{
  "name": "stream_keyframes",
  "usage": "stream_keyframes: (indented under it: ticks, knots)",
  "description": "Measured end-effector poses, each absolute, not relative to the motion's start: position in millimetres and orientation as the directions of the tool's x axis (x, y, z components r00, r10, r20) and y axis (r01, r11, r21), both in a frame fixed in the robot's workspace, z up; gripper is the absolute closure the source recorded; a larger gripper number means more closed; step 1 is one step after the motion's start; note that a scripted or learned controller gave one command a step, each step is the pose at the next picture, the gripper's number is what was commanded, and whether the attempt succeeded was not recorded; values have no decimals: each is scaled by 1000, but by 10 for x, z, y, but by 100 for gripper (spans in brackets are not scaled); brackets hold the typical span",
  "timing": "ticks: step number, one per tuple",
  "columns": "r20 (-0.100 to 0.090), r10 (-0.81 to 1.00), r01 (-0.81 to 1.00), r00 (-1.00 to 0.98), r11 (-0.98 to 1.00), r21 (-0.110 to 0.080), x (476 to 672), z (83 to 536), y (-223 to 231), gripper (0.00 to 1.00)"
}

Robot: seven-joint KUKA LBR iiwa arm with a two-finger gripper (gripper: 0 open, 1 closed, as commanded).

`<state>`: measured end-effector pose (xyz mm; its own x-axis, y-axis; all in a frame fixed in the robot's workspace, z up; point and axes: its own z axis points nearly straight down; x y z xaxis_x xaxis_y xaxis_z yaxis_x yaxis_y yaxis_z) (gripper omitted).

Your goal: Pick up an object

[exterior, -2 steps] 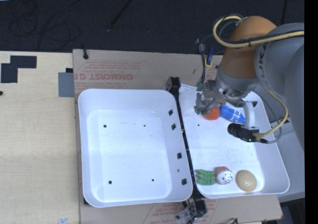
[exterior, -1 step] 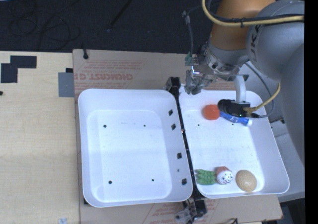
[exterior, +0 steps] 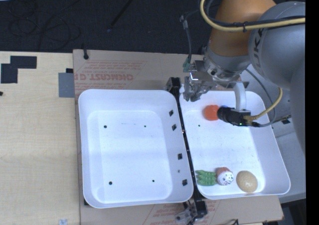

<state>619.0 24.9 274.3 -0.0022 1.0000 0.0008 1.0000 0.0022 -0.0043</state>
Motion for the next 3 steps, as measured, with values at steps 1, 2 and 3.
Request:
stream_keyframes:
  ticks: [1, 2, 3]
  knots:
    - [1, 1000, 1000, -3, 3, -4, 5995, 2889, 488, 100]
    - [0, 1000, 1000, -5, 5, 4, 6315, 3430, 392, 100]
    - [0, 1000, 1000, 1, -1, -5, 5637, 3556, 153, 100]
